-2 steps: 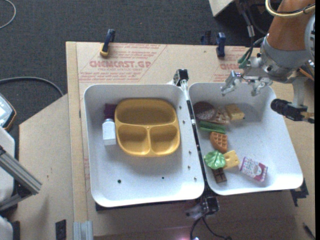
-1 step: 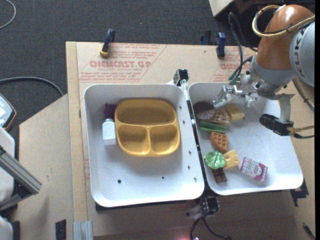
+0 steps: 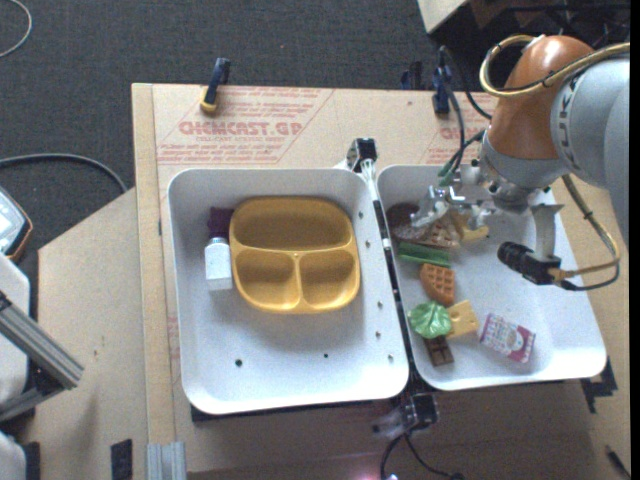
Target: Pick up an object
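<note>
My gripper (image 3: 446, 206) hangs low over the back left corner of the right bin (image 3: 565, 313), right above a brown wedge-shaped piece (image 3: 424, 235) and a dark round item (image 3: 402, 214). In front of these lie a green pod (image 3: 424, 256), an orange waffle (image 3: 438, 282), a green leafy piece (image 3: 430, 319), a yellow cheese slice (image 3: 463, 318), a brown chocolate bar (image 3: 440, 352) and a pink carton (image 3: 507, 337). The gripper's metal parts hide what lies directly under it.
The left bin (image 3: 182, 298) holds a yellow divided plate (image 3: 294, 253), a small white bottle (image 3: 218, 265) and a dark purple item (image 3: 221, 219). A black cylinder (image 3: 525, 261) on the arm juts over the right bin's middle. Clamps sit on the board's back edge.
</note>
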